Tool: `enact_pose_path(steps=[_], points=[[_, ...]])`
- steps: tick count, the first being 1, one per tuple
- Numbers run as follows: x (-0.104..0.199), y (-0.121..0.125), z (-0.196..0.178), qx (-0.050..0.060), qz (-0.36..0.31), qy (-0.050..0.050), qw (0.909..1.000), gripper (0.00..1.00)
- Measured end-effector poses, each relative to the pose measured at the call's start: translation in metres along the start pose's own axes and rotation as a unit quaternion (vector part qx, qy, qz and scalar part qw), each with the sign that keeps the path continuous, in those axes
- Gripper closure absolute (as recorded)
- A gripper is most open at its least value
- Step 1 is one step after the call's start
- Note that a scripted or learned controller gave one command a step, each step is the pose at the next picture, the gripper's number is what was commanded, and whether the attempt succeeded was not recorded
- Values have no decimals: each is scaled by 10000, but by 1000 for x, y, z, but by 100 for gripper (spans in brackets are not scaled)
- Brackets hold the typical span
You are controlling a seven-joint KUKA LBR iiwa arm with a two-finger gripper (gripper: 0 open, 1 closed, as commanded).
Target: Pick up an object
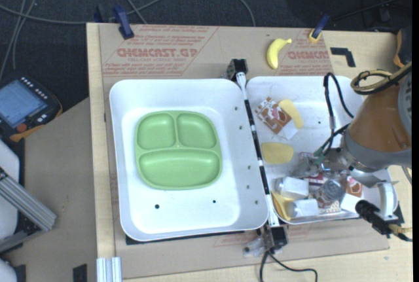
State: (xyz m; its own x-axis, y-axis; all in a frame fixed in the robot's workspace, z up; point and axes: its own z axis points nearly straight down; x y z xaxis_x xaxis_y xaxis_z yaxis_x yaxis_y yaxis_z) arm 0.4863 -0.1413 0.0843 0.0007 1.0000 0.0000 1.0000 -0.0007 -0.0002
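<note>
My gripper [325,171] is lowered into the right bin [308,86], at the front among a heap of small objects. The heap holds a white block [294,186], a round grey piece [331,190] and a flat white packet [308,208]. Further back in the same bin lie a red-and-white snack packet [271,114], a yellow piece [292,112] and a flat yellow disc [277,154]. The grey arm with its orange band [383,133] comes in from the right and hides the bin's right side.
The left bin [124,143] holds a green divided plate [177,150]. A yellow toy banana [277,52] lies on the bench behind the right bin. Blue clamps [122,21] sit at the bench's back edge. A black divider strip [252,137] runs between the bins.
</note>
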Motion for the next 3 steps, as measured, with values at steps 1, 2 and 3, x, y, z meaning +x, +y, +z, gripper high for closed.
enact_pose_path(steps=[1,2,3], points=[[7,-7,0,3,3,4,10000,0],[7,-7,0,0,1,3,10000,0],[8,4,0,-9,-4,-4,10000,0]])
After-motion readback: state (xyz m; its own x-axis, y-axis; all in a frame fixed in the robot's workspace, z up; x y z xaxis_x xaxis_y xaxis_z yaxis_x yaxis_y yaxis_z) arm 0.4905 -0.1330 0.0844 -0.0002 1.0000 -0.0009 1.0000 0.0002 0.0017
